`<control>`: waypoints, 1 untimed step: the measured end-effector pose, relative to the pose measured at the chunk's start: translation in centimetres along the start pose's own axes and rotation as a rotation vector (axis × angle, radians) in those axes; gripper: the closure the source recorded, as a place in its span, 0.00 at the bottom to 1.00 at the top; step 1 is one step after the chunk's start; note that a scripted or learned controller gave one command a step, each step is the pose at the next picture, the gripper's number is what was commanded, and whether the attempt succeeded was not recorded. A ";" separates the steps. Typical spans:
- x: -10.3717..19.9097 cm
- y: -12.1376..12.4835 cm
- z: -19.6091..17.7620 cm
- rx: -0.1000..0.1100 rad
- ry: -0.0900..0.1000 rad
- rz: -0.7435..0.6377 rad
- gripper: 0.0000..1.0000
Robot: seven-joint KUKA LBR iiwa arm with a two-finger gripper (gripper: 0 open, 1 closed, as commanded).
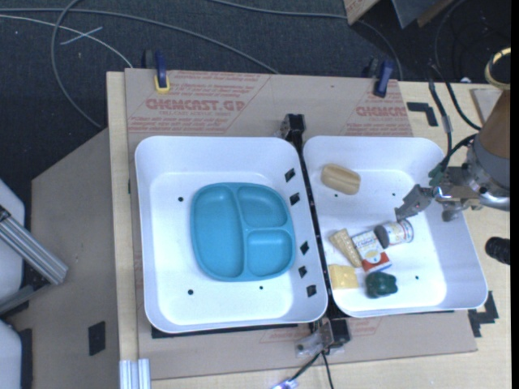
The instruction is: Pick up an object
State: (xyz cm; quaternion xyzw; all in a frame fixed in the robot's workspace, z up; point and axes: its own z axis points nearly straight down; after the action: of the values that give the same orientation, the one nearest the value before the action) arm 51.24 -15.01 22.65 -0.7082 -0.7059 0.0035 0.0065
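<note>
Left bin [154,177]: one blue divided plate [242,231]; right bin [454,286]: tan bread roll [340,178] far, small jar [395,233] with white cap in the middle, yellow packets [344,248], red piece [376,259], green toy [379,284] near; gripper [413,203] just beside jar, state cannot tell.

One fixed camera looks down at a slant on the counter [243,96], taking in both bins [154,217] whole.

The arm [495,148] gets chopped off by the right edge, so only its wrist end shows. Can't make out the fingers on the gripper [413,202] (too small and blurry), and the bottle [394,234] label's unreadable.
</note>
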 end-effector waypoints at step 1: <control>0.0 0.3 -0.6 -0.013 -0.003 -0.004 0.00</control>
State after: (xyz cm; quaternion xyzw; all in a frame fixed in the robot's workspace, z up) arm 51.51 -14.97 23.27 -0.7070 -0.7073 0.0000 0.0010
